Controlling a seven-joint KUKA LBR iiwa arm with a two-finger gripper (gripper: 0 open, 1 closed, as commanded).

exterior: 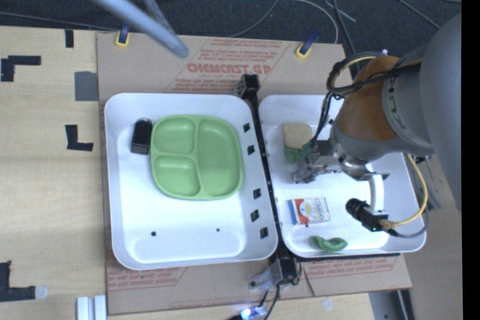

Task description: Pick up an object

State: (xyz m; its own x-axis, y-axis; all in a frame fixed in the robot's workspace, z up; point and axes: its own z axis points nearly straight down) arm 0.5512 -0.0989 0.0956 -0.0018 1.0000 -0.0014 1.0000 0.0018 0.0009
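The brown cardboard (225,64) has red writing too blurry to read. The gripper (306,163) sits in the right bin (409,236), touching a small green thing (292,154) beside a tan block (297,134). I cannot tell its grip.

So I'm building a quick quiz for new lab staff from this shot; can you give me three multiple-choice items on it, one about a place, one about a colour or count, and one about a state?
1. Where does the divided plate lie?
A. In the left bin
B. In the right bin
C. On the cardboard outside the bins

2. How many compartments does the plate have?
A. Two
B. Three
C. Five

3. How does the small black block stand to the plate?
A. On top of it
B. Beside its left edge, on the bin floor
C. In the other bin

Key:
1 A: the green plate rests inside the left bin, while the gripper works over the right bin.
2 B: two compartments above, one below.
3 B: the block sits on the white floor just left of the plate's rim.
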